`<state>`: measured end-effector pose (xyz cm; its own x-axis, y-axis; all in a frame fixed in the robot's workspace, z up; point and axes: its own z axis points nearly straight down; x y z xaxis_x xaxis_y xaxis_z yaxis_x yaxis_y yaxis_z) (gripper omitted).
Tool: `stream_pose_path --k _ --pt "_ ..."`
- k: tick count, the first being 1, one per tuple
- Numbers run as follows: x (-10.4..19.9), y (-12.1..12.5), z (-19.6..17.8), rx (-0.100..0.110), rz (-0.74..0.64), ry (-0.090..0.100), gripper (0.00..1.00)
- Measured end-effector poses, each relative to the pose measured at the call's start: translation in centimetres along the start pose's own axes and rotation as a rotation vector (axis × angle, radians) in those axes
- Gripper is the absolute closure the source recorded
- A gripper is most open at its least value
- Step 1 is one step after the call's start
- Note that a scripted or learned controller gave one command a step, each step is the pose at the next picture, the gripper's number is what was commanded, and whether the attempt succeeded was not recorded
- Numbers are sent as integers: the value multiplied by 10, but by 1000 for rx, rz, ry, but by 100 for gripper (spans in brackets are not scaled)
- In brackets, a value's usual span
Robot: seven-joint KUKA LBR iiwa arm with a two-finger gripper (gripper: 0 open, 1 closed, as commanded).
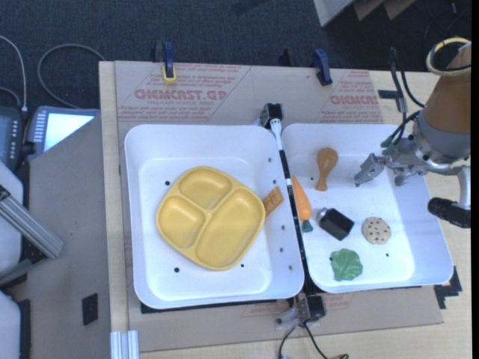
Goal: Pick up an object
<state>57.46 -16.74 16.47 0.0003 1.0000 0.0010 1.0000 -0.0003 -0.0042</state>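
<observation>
The right bin (419, 271) holds a brown toy drumstick (325, 167), an orange carrot (301, 198) along its left wall, a black block (335, 224), a chocolate-chip cookie (376, 230) and a green leafy piece (346, 264). My gripper (380, 169) hangs over the upper right part of this bin, to the right of the drumstick and above the cookie. Nothing shows in its grasp. The grey arm with its orange band (452, 103) comes in from the right.
The left bin (142, 200) carries a yellow divided plate (211, 217), and a small brown cracker-like piece (272, 200) lies by its right wall. Blue clamps (168, 57) hold the cardboard base at the back. Cables run along the right side.
</observation>
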Motion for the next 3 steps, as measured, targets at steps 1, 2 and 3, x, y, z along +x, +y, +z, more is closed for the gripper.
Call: stream_pose_path --k 1,2,3 --pt "8 4 60 3 -1 1 0" --pt "6 6 46 -5 0 -2 100" --pt "3 15 -2 -10 -1 -3 100"
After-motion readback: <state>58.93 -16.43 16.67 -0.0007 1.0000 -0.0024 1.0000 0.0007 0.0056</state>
